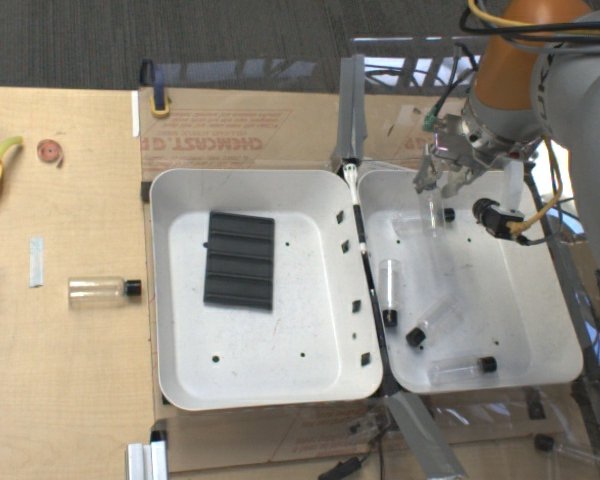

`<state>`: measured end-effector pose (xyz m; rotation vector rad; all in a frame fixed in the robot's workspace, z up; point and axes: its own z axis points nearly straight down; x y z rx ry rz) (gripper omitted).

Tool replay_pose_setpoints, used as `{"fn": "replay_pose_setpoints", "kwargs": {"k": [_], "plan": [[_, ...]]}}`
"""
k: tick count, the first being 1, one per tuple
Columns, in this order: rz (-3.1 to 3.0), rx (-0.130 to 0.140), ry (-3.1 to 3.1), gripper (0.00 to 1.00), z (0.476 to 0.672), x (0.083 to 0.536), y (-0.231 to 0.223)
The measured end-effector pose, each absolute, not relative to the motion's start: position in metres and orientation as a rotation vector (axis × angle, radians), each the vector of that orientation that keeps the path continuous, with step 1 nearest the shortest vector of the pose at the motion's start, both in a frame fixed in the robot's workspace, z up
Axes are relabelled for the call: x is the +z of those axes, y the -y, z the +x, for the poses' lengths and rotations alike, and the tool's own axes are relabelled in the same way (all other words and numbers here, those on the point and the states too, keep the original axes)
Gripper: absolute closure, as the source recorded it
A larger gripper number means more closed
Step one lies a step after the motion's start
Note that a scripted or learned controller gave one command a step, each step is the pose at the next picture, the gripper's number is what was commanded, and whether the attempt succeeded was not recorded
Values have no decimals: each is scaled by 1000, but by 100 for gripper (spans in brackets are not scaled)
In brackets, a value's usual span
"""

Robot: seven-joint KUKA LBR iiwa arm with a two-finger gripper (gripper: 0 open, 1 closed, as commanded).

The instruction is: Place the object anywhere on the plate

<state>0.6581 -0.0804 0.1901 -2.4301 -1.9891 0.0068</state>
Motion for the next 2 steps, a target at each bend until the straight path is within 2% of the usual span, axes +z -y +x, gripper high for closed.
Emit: {"fn": "replay_pose_setpoints", "kwargs": {"k": [1, 2], "plan": [[-2387, 6, 2040, 100, 658, 157, 132], [-2760, 5, 1501, 100, 659, 230, 179]]}}
